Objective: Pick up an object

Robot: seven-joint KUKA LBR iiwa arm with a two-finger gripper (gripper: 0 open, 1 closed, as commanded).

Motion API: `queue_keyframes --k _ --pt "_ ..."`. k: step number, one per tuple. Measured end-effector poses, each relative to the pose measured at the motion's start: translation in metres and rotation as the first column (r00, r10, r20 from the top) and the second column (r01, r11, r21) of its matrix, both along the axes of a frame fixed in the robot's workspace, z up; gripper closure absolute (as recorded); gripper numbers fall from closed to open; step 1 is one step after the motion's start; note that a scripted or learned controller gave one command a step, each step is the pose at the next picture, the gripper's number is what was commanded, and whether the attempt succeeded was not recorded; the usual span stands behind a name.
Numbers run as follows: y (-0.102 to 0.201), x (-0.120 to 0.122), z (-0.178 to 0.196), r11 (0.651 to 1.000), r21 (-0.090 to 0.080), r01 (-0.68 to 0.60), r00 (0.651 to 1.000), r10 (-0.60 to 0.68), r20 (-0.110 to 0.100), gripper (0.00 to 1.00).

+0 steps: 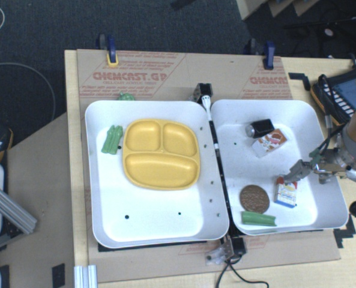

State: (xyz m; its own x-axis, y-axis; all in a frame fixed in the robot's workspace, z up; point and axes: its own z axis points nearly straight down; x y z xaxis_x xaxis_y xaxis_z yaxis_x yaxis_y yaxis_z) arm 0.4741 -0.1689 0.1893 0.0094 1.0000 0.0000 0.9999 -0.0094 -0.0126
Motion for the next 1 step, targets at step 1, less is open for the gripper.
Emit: queue_keyframes --k 1 --pt "-0.0114 0.0638 -0.1090 1.000 0.000 -0.010 1.000 0.010 0.013 0.00"
